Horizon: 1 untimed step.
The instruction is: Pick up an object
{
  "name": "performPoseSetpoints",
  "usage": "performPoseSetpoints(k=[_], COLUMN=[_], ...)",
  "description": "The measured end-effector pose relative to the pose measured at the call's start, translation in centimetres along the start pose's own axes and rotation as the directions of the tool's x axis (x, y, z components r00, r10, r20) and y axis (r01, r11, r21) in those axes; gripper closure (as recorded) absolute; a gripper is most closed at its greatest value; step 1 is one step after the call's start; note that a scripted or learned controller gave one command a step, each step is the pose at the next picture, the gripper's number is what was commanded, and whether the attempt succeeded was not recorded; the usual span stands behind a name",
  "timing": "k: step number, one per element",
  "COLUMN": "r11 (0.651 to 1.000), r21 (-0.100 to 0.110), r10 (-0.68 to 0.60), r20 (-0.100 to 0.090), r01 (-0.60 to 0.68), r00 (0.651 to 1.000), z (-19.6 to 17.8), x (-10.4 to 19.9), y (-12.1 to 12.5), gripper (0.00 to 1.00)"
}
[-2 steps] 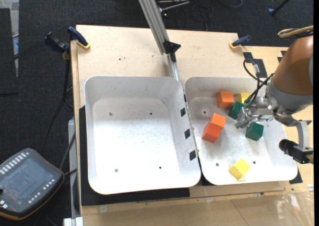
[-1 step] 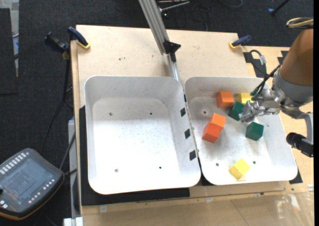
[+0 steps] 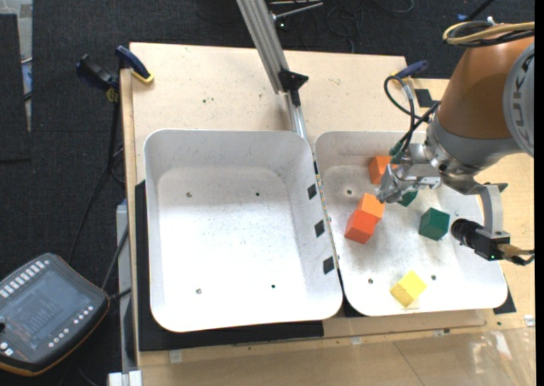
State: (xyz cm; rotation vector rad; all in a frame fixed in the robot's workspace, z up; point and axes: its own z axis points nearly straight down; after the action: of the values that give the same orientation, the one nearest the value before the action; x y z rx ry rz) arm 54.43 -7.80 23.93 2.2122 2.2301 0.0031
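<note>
The claw point(image 3: 393, 191) hangs low in the right bin point(image 3: 476, 299), just above the large orange block point(image 3: 364, 218); whether it is released or clenched I cannot tell. A small orange block point(image 3: 379, 168) and a dark green piece point(image 3: 409, 198) crowd it, so a descent could nudge them. The green cube point(image 3: 433, 224) and yellow block point(image 3: 408, 288) sit apart with freer room; the bin's dividing wall lies left of the orange block.

Orange block point(image 3: 365, 218), green cube point(image 3: 433, 224), yellow cube point(image 3: 408, 288); white bins point(image 3: 229, 150); orange-banded grey arm point(image 3: 484, 95).
</note>
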Motion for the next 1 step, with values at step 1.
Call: performPoseSetpoints(k=[1], r11=[1.0], r21=[0.004], r10=[0.0], r20=[-0.001], r01=[0.0], r00=[1.0], z=[1.11], x=[5.61], y=[0.43], gripper=[1.0])
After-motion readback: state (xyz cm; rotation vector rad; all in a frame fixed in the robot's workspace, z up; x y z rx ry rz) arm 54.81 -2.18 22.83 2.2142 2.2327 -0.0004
